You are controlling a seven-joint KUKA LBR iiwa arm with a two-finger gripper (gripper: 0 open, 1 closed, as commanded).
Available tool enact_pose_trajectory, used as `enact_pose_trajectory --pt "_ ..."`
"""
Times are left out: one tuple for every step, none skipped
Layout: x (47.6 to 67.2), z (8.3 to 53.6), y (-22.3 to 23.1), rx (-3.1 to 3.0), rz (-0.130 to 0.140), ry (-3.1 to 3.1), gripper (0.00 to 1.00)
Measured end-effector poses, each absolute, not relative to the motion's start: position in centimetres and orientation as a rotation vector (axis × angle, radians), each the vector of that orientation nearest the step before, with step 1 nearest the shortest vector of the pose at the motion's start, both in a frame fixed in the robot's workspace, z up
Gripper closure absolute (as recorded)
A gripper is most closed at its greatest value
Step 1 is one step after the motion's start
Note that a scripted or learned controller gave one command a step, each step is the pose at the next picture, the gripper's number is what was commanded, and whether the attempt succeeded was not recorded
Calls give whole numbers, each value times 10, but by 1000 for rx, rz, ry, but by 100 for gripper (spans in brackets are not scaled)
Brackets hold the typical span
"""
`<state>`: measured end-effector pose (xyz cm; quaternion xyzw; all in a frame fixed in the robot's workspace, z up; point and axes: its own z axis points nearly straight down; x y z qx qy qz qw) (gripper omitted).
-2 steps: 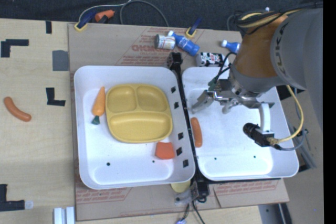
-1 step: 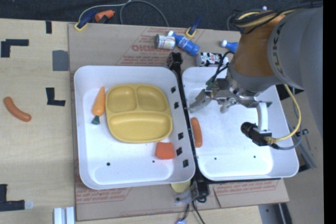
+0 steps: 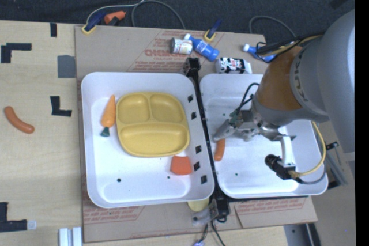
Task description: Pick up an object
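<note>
Two bins; the gripper (image 3: 222, 134) hangs low in the right bin (image 3: 259, 184), just above a sausage (image 3: 219, 150), likely its target; grip unclear.

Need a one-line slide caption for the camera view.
KUKA arm's hand hovers over a small orange piece in the right bin; yellow divided plate fills the left.

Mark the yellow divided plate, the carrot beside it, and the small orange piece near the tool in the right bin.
yellow divided plate (image 3: 153, 124): camera view, on its large front compartment.
carrot (image 3: 108, 112): camera view, middle of its orange body.
small orange piece (image 3: 219, 149): camera view, its middle, by the right bin's left wall.
</note>
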<state>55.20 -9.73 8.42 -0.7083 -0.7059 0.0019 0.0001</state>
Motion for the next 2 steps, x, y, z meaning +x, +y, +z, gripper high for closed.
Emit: enact_pose_trajectory --pt "554 99 -94 -2221 1 -2222 100" --pt "538 213 -34 -2216 -14 -2234 100"
